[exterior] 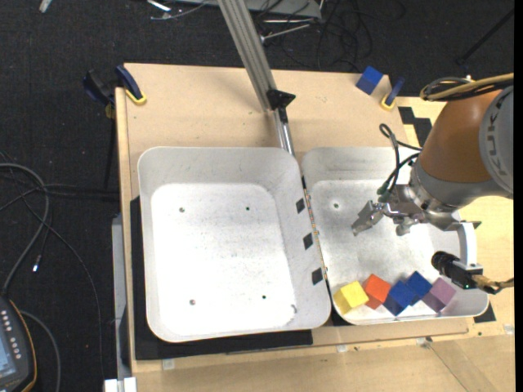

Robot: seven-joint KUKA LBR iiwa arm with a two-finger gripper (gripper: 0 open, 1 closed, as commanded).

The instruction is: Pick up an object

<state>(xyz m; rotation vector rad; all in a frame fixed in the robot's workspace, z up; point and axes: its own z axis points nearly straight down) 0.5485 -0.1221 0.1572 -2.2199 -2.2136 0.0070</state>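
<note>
We judge the small orange cube (377,287), at five o'clock in the right white bin (347,174) between yellow and blue blocks, light and rigid, best pinched across flat faces, while the jaws (382,218) hang spread and empty above.

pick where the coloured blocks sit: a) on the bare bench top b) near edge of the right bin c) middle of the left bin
b: the yellow block, orange block, blue block and purple block line the near edge of the right bin.

Yellow block (352,296), orange block (377,288), blue block (408,292), purple block (440,294), white bins (163,170).
</note>
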